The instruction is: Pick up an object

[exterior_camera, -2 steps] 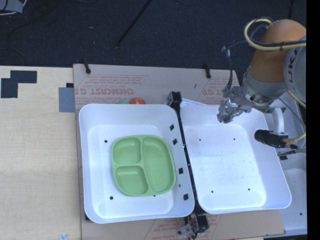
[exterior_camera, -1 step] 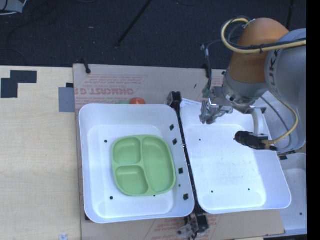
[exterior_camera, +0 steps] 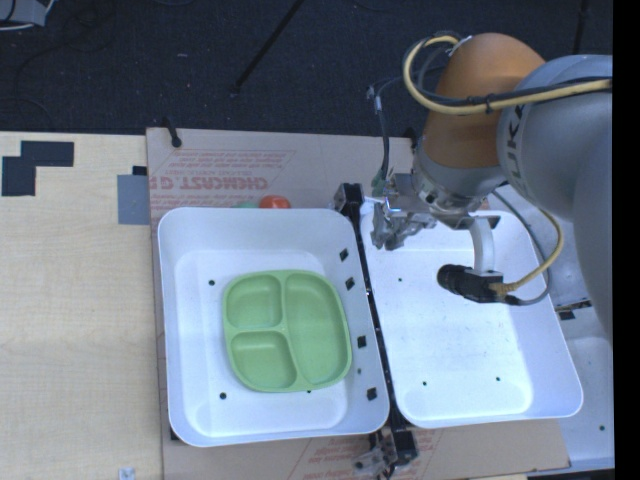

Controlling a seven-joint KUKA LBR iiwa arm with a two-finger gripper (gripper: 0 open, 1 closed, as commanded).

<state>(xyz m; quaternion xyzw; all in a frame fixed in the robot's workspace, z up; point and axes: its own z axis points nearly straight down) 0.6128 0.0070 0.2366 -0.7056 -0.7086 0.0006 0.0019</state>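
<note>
- Take the seam where the two bins meet as your landmark. Left of it, the green divided plate [exterior_camera: 287, 330] lies flat in the left bin [exterior_camera: 190, 258], untouched; it is the one object you could lift.
- Behind the left bin's far rim, a small orange thing [exterior_camera: 274, 203] sits on the table [exterior_camera: 70, 318].
- Just right of the seam, the end effector [exterior_camera: 396, 226] hangs over the right bin [exterior_camera: 470, 368]; you cannot tell its state.
- Nothing is picked yet; the whole grasp remains.
</note>
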